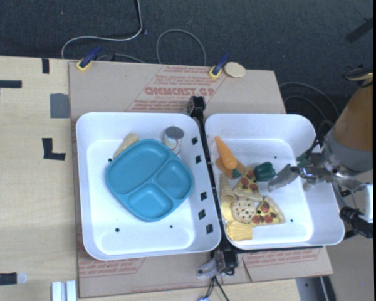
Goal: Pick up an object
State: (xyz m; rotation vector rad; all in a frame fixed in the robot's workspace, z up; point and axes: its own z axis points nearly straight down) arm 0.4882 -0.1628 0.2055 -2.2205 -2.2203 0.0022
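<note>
Gripper (pixel 281 178) low over right bin (pixel 301 125), fingers pointing toward bin centre; open or shut: cannot tell at this res. Nothing visible between its fingers, so approach step judged in hand, grasp not yet made. Nearest candidate: green object (pixel 264 170), just beside gripper tip on its inboard side, possibly touching. Below it, pizza slice (pixel 261 209) w/ toppings; further in, orange carrot (pixel 225 155) near divider; yellow piece (pixel 239 232) at bin's front edge. Left bin (pixel 88 130) holds blue divided plate (pixel 150 179) & small grey item (pixel 173 133). Next move prob. needs tip centred over green object, then closing squarely; clutter adjacent may interfere.
</note>
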